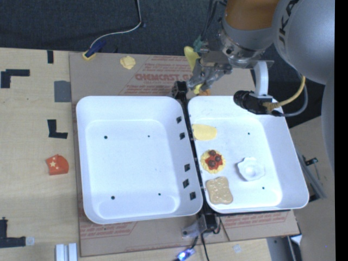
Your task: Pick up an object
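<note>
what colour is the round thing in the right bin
Yellow-orange with dark red spots on top, seen in the camera view.

The arm (304, 20) is glossy grey with dark lettering, an orange band (247, 7) above the wrist, and yellow and black cables (296, 99) alongside.

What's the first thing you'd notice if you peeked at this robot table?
The big grey arm with its orange band reaches in from the upper right, its pincer above the far edge where the two bins meet. In the right bin, four small toy foods sit near its left wall, the little pizza among them. A red piece lies alone on the bench, left of the left bin.
</note>
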### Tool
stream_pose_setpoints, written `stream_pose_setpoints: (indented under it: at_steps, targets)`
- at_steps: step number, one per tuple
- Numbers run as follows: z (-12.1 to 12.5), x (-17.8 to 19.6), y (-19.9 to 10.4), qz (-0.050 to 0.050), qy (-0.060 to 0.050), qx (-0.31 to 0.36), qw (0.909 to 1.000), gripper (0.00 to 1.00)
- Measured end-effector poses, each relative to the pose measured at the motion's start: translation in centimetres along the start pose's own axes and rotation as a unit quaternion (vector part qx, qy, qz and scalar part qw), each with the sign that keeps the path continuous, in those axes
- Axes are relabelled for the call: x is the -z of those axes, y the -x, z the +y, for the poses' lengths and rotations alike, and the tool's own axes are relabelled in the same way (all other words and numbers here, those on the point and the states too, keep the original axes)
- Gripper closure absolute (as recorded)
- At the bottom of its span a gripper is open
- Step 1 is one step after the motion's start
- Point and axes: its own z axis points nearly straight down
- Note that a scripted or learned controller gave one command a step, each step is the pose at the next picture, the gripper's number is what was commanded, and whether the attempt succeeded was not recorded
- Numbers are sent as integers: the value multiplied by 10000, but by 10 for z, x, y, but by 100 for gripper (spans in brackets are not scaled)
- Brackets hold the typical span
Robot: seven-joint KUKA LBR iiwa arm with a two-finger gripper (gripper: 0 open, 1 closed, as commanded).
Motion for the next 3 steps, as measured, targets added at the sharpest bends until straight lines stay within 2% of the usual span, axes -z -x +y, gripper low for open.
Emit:
stream_pose_setpoints:
  at_steps: [1, 2, 3]
  targets:
    - [-26, -90, -65, -13, -150, -12, 9999, 100]
    - [-47, -151, -132, -16, -142, -10, 9999, 100]
    - [-40, -48, -125, -2, -56, -36, 10000, 100]
